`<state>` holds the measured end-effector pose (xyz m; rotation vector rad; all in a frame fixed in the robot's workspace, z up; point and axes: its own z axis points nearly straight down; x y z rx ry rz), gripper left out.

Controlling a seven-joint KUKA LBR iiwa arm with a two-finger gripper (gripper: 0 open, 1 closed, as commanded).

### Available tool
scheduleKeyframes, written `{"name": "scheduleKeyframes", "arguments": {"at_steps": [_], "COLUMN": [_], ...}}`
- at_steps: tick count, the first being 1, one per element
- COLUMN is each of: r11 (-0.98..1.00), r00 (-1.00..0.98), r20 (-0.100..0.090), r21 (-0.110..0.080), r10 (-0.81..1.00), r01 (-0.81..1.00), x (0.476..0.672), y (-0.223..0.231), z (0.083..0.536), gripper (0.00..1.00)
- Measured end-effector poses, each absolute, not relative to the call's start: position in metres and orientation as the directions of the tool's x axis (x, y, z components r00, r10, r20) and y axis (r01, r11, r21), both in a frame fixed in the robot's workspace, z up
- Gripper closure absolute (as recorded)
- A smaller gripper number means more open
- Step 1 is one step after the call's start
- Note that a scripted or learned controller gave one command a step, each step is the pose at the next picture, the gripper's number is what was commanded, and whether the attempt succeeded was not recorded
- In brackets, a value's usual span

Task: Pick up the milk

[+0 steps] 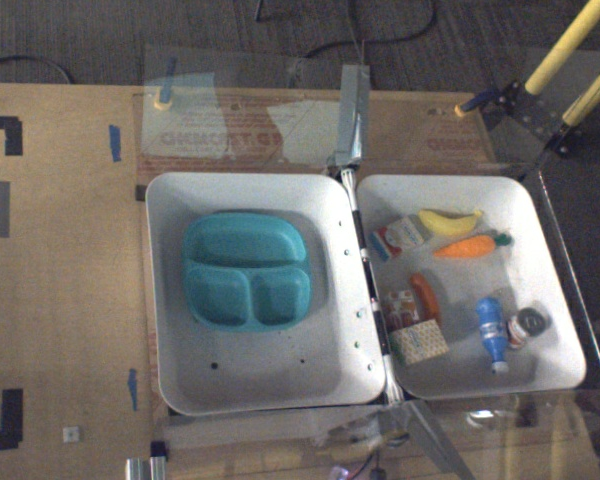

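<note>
The milk (401, 236) is a small white carton with red at its left end. It lies on its side in the upper left part of the right bin (555, 363), close to the divider between the bins. A yellow banana (450, 222) lies just to its right, and an orange carrot (470, 246) sits a little below the banana.
In the right bin a red sausage (425, 295), a small dark packet (402, 311), a tan cracker box (420, 341), a blue bottle (492, 333) and a small can (527, 322) lie below the milk. The left bin (170, 368) holds a teal divided plate (246, 270).
</note>
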<state>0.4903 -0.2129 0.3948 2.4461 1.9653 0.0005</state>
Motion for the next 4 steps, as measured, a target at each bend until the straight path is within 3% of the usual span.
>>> {"name": "scheduleKeyframes", "arguments": {"at_steps": [1,2,3,4], "r11": [-0.316,-0.316,-0.315,-0.338], "r00": [0.316,0.316,0.315,0.338], "r20": [-0.002,-0.004,-0.004,-0.001], "r21": [0.003,0.006,0.005,-0.001], "r10": [0.949,0.949,0.949,0.941], "r01": [0.949,0.949,0.949,0.941], "x": [0.480,0.481,0.481,0.479], "y": [-0.218,-0.218,-0.218,-0.212], "z": [0.435,0.446,0.446,0.435], "gripper": [1.00,1.00,0.00,0.00]}}
